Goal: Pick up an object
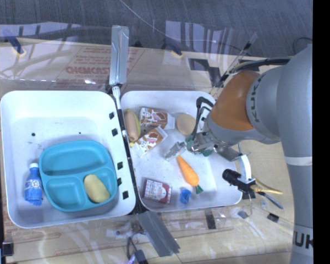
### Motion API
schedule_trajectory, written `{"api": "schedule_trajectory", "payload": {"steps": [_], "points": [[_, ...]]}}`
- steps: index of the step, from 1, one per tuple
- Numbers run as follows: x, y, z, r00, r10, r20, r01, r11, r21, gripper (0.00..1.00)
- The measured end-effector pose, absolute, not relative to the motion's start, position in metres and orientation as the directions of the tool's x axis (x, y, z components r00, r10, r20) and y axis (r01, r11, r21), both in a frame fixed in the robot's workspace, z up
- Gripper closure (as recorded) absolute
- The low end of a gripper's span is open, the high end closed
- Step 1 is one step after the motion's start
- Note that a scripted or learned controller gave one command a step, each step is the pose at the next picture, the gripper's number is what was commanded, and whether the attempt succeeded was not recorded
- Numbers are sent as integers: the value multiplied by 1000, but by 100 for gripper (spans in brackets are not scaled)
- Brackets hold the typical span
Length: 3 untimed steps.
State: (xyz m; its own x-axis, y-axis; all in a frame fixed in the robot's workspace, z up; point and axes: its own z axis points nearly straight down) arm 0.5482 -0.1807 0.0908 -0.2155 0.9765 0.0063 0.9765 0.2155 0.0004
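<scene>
My gripper (181, 147) hangs low in the middle of the right bin (225, 199), under the orange-banded wrist. It sits just above the top end of an orange carrot (188, 171), which lies at a slant on the bin floor. To its left is a patterned snack packet (148, 140), and a second packet (154, 117) lies further back. A tan round object (185, 124) rests just behind the gripper. I see nothing held in the gripper.
A bread roll (132, 124) lies along the right bin's left wall. A red packet (157, 190) and a small blue piece (185, 195) sit near its front. The left bin (16, 109) holds a blue divided tray (71, 164) with a yellow fruit (97, 187), and a blue bottle (33, 185).
</scene>
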Motion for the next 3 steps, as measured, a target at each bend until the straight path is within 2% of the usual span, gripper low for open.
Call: {"api": "schedule_trajectory", "payload": {"steps": [1,2,3], "points": [[504,-126,90,-295,956,3,956,295,-2,0],[518,-155,140,-202,979,0,979,202,-3,0],[493,-149,90,-251,968,1,968,251,0,0]]}}
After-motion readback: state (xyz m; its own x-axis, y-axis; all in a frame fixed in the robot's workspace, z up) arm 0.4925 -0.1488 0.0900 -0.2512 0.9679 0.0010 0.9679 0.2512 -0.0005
